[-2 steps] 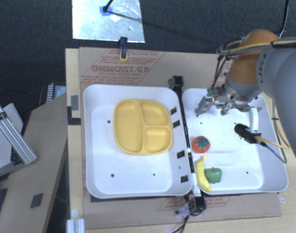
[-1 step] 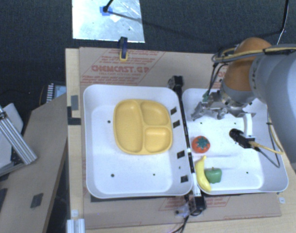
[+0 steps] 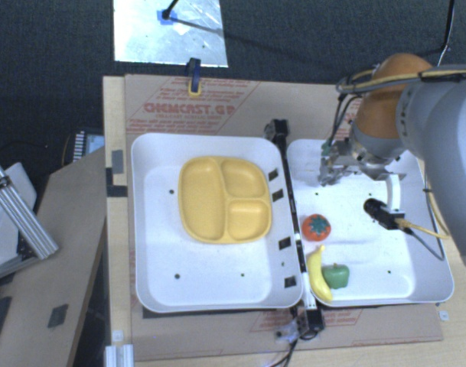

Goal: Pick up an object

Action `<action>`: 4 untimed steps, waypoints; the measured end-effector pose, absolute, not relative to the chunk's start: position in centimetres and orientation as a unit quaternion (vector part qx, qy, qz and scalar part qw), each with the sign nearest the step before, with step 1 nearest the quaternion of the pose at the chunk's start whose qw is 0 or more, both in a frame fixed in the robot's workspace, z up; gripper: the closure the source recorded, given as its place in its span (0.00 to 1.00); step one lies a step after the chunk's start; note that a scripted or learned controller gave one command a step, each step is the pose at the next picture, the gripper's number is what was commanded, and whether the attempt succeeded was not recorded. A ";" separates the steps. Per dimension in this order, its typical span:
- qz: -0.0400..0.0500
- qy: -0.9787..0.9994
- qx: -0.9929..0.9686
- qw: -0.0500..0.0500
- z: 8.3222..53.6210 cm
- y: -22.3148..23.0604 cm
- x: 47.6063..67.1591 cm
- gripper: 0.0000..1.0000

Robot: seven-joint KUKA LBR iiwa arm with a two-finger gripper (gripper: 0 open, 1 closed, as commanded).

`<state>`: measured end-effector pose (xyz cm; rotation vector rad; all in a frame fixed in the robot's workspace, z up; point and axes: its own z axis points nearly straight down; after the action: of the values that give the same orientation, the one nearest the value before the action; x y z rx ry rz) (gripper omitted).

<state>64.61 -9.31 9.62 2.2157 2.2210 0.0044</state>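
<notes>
Three toy foods lie in the right bin [image 3: 424, 281]. A red tomato [image 3: 317, 227] with a green top sits near the bin's left wall. A yellow banana [image 3: 318, 274] lies along the front left corner, with a green pepper [image 3: 337, 276] touching its right side. My gripper [image 3: 328, 173] hangs over the back left part of the right bin, above and behind the tomato and apart from it. Nothing shows in its grasp. The grey arm with its orange band [image 3: 386, 98] reaches in from the right.
The left bin [image 3: 156, 281] holds a yellow divided plate [image 3: 223, 199]. A black divider strip [image 3: 290, 205] runs between the bins. A black cable end [image 3: 382, 212] hangs from the arm over the right bin's middle.
</notes>
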 end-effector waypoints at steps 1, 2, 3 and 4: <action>0.002 0.709 0.706 0.002 14.0 -9.1 64.7 1.00; 0.002 0.708 0.706 0.002 18.5 -9.6 64.7 1.00; 0.001 0.709 0.705 0.002 23.3 -9.6 64.7 1.00; 0.001 0.710 0.704 0.000 24.1 -5.3 62.1 1.00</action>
<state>62.13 -5.32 24.10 2.2118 2.2311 0.0029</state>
